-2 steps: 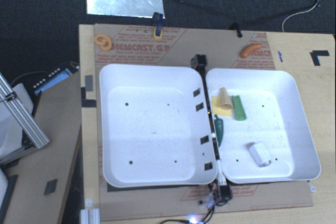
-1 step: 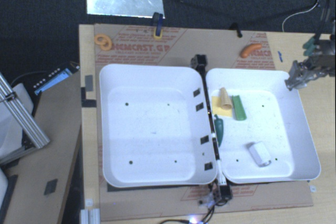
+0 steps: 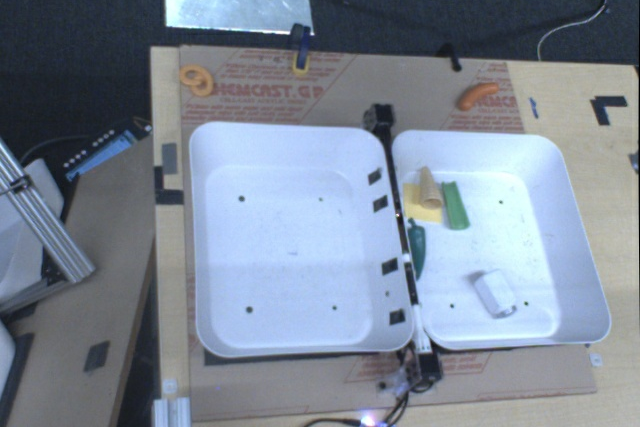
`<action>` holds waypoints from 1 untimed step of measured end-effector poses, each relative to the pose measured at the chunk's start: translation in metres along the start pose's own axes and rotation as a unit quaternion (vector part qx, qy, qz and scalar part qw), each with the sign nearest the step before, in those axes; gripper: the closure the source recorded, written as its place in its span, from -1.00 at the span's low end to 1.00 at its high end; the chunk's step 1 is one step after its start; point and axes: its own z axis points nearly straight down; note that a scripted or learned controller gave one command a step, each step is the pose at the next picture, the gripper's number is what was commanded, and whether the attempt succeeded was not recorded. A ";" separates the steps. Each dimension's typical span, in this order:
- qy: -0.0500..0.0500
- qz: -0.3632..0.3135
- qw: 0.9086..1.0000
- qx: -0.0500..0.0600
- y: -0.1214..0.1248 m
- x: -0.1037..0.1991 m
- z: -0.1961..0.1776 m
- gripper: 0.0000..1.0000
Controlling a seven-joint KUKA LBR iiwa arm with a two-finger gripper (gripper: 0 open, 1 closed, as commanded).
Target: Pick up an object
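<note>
The right bin (image 3: 560, 185) holds several small objects. A yellow block (image 3: 421, 203) lies near its left wall with a tan cone-like piece (image 3: 429, 183) resting on it. Just right of them is a green stick (image 3: 455, 205). A dark green pepper-shaped piece (image 3: 416, 248) lies against the left wall below them. A small white and grey object (image 3: 494, 293) sits toward the front of the bin.
The left bin (image 3: 215, 155) stands beside the right one. On the bench behind the bins lie an orange ring (image 3: 197, 80), a blue and yellow clamp (image 3: 299, 48) and an orange sausage-shaped toy (image 3: 477, 96). A metal frame (image 3: 45, 230) stands at far left.
</note>
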 end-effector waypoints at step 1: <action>0.000 -0.007 1.000 -0.004 0.067 -0.019 -0.041 1.00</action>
